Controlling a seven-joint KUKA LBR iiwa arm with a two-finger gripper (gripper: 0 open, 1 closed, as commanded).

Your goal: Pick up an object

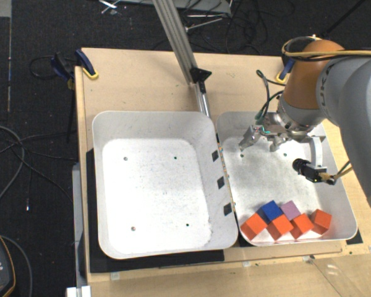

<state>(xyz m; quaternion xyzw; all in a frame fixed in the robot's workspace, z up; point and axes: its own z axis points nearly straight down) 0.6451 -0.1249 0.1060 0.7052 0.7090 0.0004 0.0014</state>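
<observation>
1. The blocks lie bunched at the near edge of the right bin (260, 172): a blue block (271, 211), a lilac block (290, 210), and four orange ones.
2. The orange blocks run in a row along the bin's front wall: one at the left (255, 226), one next to it (281, 228), a third (302, 225), and the last at the right end (321, 220).
3. The blue and lilac blocks sit just behind that row, touching one another and the orange blocks in front of them.
4. The gripper (263, 138) hangs over the far part of the right bin, well apart from the blocks, and its jaws hold nothing; whether they are released or clenched I cannot tell.
5. The grey arm (352, 98) enters from the right, with its orange band (303, 73) just above the wrist and cables looping round it.
6. The left bin (111, 129) stands just beside the right one, their rims meeting in the middle.
7. Both bins rest on the table (142, 79), a pale wooden top.
8. A slanted metal pole (176, 33) runs from the top of the view down to the table, ending near the seam between the bins.
9. A blue-and-yellow clamp (83, 64) grips the table's far left corner.
</observation>
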